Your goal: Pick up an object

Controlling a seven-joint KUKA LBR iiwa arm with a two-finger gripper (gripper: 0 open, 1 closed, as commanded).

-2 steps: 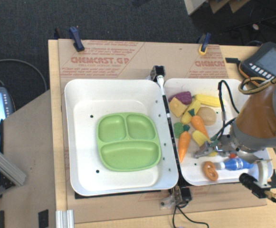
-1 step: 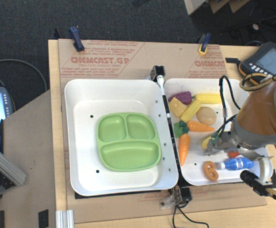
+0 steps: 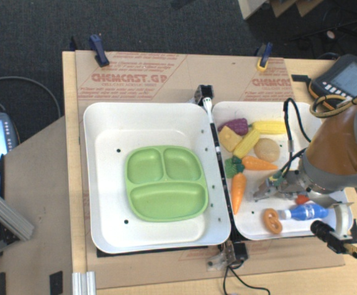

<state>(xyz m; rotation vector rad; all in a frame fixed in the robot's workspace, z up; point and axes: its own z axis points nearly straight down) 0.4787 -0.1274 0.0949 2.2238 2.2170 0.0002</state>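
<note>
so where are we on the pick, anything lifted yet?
Done: the arm has reached into the right bin; the gripper sits low among the toy food, beside the lower carrot. In hand: nothing visibly between its fingers. Left: the grasp and lift. The carrots, corn, blue bottle all lie in the bin; the green tray holds nothing.

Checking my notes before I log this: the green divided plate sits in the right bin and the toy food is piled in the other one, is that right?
Not quite. The camera view shows the green divided plate in the left bin; the toy food is piled in the right bin, where the gripper is.
</note>
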